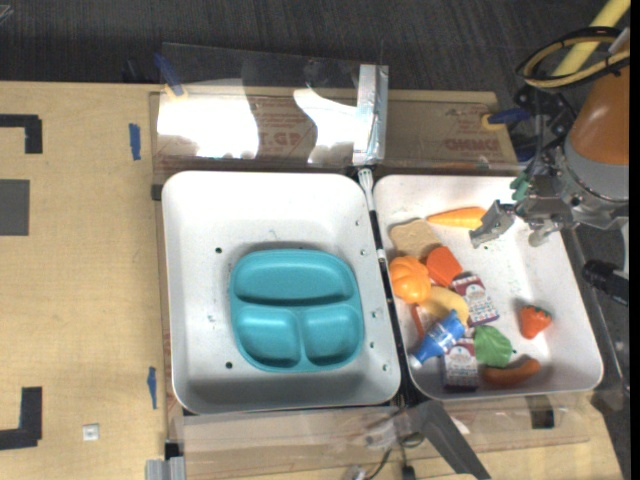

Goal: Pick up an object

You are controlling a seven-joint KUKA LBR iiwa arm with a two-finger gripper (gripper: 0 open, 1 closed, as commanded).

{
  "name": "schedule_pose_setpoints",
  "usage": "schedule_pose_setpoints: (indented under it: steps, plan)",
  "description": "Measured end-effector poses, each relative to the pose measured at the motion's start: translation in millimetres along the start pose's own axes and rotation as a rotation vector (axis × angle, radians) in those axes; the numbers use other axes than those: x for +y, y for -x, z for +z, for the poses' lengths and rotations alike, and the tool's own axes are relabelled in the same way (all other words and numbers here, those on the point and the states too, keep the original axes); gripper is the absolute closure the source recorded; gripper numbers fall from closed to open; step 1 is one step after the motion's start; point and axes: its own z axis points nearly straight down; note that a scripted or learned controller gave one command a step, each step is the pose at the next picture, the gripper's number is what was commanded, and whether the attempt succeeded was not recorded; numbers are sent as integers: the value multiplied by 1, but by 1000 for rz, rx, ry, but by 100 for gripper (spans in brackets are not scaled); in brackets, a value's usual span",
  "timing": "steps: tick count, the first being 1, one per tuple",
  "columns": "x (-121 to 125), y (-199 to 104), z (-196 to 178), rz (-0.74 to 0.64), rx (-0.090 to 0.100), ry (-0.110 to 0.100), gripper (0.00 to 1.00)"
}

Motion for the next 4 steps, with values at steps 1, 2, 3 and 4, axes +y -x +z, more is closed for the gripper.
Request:
schedule_pose_setpoints:
  steps: [1, 2, 3, 4]
  plan:
    - [-12, 3, 139, -27, 2, -12, 0]
    - [96, -4, 150, 101, -2, 7, 0]
    - [96, -5, 138, 99, -1, 7, 100]
    - [97, -5, 127, 98, -2, 8, 100]
